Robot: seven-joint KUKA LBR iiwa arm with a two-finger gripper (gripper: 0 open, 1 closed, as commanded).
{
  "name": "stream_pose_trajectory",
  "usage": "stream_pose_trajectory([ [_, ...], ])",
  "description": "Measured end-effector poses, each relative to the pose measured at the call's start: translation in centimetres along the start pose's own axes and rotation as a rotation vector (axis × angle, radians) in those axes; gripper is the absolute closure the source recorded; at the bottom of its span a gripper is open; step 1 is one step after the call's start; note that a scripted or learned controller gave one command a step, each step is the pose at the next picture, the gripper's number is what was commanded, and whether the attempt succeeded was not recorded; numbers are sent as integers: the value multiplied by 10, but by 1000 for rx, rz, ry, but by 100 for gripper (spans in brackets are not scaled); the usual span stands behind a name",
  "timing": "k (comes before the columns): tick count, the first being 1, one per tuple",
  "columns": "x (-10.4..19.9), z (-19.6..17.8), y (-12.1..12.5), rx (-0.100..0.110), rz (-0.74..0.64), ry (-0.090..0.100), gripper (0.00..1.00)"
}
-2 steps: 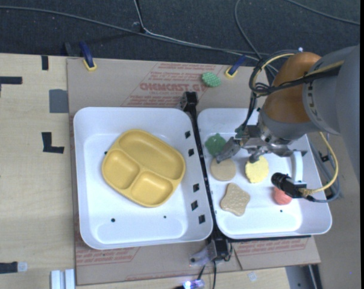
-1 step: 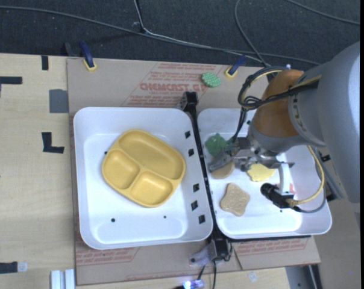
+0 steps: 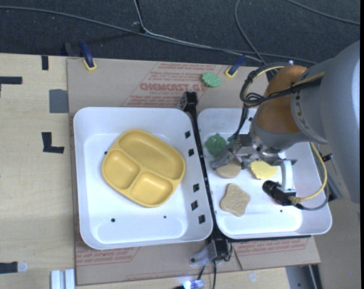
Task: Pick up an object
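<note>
Reaching into the right white bin [image 3: 314,224], the jaws [image 3: 230,157] hover over a round tan cookie-like piece [image 3: 228,170]; their opening I cannot tell. Descending centred on it, clear of the green lump [image 3: 216,143], should help.

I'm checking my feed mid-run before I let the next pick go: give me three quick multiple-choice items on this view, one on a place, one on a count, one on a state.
1. Where does the yellow divided tray lie?
A. left bin
B. right bin
C. on the cardboard outside the bins

2. How many compartments does the tray have?
A. two
B. three
C. five

3. How does the tray sit?
A. flipped over
B. standing on edge
C. flat, open side up

Key:
1 A: it rests in the left bin, not the right bin where the gripper works.
2 B: three hollows show.
3 C: its compartments face the camera.
</note>
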State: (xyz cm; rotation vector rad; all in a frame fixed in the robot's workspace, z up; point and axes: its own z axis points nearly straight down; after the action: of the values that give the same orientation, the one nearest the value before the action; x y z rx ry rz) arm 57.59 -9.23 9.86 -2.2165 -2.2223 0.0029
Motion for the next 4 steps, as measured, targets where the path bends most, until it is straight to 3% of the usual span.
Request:
stream_pose_trajectory([
  [2,4,-101,-5,-7,1,-1,100],
  [3,4,-116,-5,-4,2,-1,100],
  [4,50,-110,-14,-1,-2,0,100],
])
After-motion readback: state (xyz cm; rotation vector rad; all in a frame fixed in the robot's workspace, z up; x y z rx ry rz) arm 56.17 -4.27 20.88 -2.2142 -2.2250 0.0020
